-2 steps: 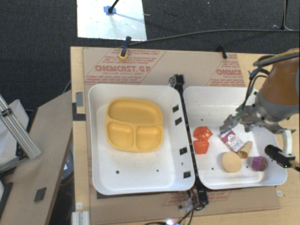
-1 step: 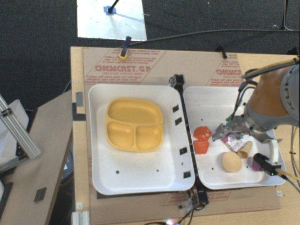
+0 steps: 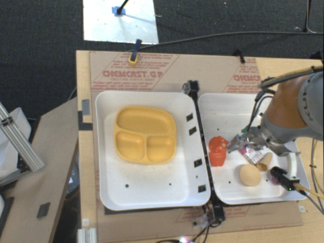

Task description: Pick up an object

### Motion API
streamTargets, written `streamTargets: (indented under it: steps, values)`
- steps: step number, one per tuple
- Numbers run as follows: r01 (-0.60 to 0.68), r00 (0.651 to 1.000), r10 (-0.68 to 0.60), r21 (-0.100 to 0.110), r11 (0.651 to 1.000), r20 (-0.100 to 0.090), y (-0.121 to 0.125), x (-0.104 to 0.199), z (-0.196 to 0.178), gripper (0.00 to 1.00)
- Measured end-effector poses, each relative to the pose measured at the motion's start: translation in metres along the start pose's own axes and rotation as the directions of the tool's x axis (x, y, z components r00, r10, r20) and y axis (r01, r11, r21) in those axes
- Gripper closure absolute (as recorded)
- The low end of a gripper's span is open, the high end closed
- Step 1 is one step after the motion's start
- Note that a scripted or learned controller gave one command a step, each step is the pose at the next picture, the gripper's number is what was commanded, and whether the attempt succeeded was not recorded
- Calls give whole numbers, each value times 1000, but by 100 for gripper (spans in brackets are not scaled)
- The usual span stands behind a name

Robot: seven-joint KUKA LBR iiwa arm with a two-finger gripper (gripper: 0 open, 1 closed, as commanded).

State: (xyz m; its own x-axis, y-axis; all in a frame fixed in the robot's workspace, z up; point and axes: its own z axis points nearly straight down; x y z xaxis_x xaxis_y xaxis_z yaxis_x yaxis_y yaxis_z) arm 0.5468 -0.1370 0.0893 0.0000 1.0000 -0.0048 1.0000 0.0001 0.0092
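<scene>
Two white bins point(image 3: 109, 135): one yellow tray point(image 3: 146, 134), one red cup point(image 3: 217, 151).

Dark carpeted floor point(image 3: 40, 29) seen around wooden bench point(image 3: 83, 151). Brown printed cardboard sheet point(image 3: 167, 70) laid on bench top. White square sheet point(image 3: 119, 14) placed on floor at top, blue marker on it. Black cable point(image 3: 228, 34) run across floor. Even light.

yellow divided plate point(image 3: 146, 134) in the left bin point(image 3: 109, 186). in the right bin point(image 3: 225, 194): red cup-like object point(image 3: 217, 151), tan ball point(image 3: 249, 175), cone-shaped piece point(image 3: 265, 161), dark purple item point(image 3: 278, 176). tool point(image 3: 242, 142) low over the right bin, beside the red object.
</scene>
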Motion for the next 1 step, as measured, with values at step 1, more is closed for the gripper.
streamTargets:
  steps: [1]
  values:
    - [1, 1000, -1, -16, 1000, 6, 4, -2, -14, 100]
